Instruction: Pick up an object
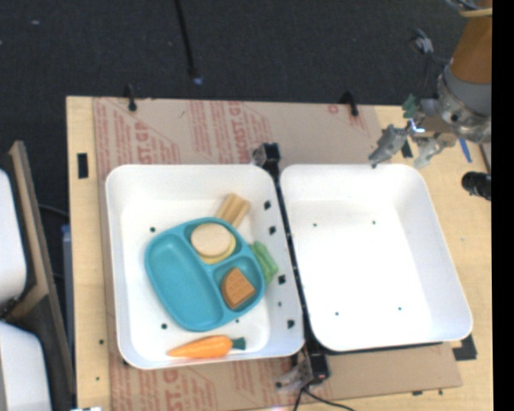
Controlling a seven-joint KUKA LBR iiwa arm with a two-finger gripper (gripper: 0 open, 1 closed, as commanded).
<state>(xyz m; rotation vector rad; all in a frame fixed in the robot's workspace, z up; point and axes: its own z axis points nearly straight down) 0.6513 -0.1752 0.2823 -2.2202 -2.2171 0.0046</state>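
A: Looking at the gripper [405, 151] first: hanging off the orange-banded arm [473, 54], hovering just at the far rim of the right bin [428, 255], close to its far right corner

B: Checking the jaws: standing apart, clamping on nothing, showing bench [325, 122] and white rim through the gap

A: Hunting now for something to pick. Finding all of it well apart from the jaws, off toward the view's left of them and nearer the camera, lying in the left bin [124, 264] across the divide between the two bins

B: Taking the nearest to the jaws: a tan block [233, 208], lying tilted, touching the far edge of a blue tray [184, 294]

A: Moving farther from the jaws, down the view: spotting a pale round biscuit [212, 240] sitting in the tray's far compartment, and a brown square piece [238, 288] sitting in the compartment just beside it

B: Noticing a small green thing [265, 261] poking out along the tray edge facing the jaws' side. Failing to tell what it is, being partly tucked under the tray

A: Reaching the farthest from the jaws: an orange carrot [201, 347] with a green tip, lying flat by the bin's near wall, just beside the tray's near edge, with its green end pointing toward the jaws' side of the view

B: Placing everything, then, on the other side of the bin divide from the jaws, touching neither finger
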